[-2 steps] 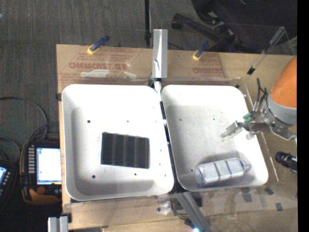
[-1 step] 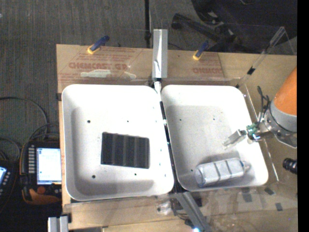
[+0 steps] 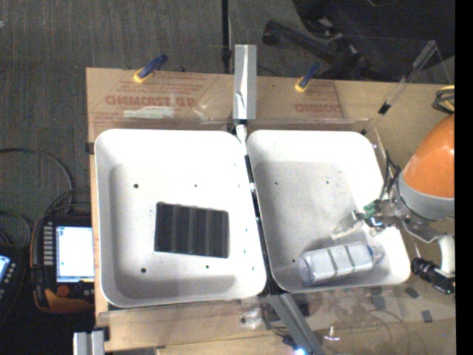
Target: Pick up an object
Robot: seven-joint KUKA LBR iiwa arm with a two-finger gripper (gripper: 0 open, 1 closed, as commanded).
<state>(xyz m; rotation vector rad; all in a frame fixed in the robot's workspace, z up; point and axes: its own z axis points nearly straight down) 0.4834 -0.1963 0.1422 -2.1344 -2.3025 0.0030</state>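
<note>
- Gripper (image 3: 367, 216) at about 3 o'clock of frame, over right bin's 3 o'clock rim; finger state: cannot tell, too small and cluttered w/ wiring.
- Nothing seen between its tips; no object held, judging from view.
- Sits low and off to bin's edge, prob. a staging or approach pose for a reach toward 6 o'clock, where target lies.
- Arm (image 3: 432, 170): orange band at 3 o'clock of frame, just behind gripper, reaching in from right.
- Plastic bottle (image 3: 340, 262): clear, lying on its side in right bin, at bin's 5 o'clock, near front wall; just below gripper, apart from it. Likely rolled to rest against sloped wall.
- Right bin (image 3: 295, 161): 1 object inside (bottle).
- Left bin (image 3: 118, 161): 1 object, dark ribbed block (image 3: 192, 230), flat at bin's centre, well apart from gripper.
- Counts: 2 bins, 1 bottle, 1 block, 2 clamps (image 3: 150, 68) on cardboard backing at 12 o'clock, holding it to bench.
- Pendant (image 3: 65, 257) at 9 o'clock, off bench.
- Task not yet done.
</note>
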